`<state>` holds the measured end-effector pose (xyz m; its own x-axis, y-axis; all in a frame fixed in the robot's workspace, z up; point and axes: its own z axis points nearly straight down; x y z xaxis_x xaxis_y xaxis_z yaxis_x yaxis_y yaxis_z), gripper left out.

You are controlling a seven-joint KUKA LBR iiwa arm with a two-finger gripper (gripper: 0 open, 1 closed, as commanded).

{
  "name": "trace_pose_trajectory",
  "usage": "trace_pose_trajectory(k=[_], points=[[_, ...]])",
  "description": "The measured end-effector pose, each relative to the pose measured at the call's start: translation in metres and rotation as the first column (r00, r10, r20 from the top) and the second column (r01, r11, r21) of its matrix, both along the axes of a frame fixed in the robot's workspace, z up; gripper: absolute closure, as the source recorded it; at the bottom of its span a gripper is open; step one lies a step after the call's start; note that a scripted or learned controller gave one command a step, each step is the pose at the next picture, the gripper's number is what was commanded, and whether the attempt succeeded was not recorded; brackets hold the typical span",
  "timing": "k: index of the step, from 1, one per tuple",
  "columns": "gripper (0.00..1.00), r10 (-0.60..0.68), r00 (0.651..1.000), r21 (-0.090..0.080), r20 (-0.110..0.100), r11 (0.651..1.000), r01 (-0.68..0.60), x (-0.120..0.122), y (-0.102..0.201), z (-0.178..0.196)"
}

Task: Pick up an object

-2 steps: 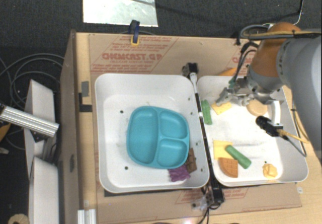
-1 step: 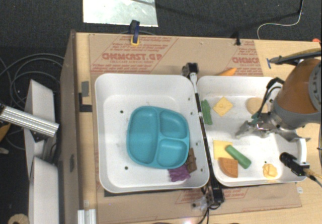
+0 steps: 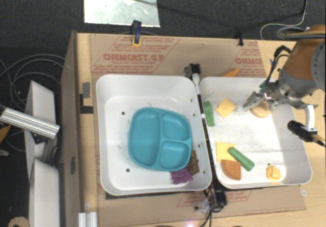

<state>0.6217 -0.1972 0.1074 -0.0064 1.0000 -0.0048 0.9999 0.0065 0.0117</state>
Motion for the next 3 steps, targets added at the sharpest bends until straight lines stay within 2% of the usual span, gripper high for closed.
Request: trace_pose_trajectory(k=[1, 2, 3], points=[[1.0, 0.002, 1.0, 0.002, -0.004, 1.0, -0.002, -0.003, 0.001, 0.009], [0.0, 0.003, 1.0, 0.002, -0.005, 1.0, -0.003, -0.003, 0.001, 0.009], [1.0, 0.006, 1.0, 0.001, -0.001, 1.0, -0.006, -0.002, 0.001, 0.02]])
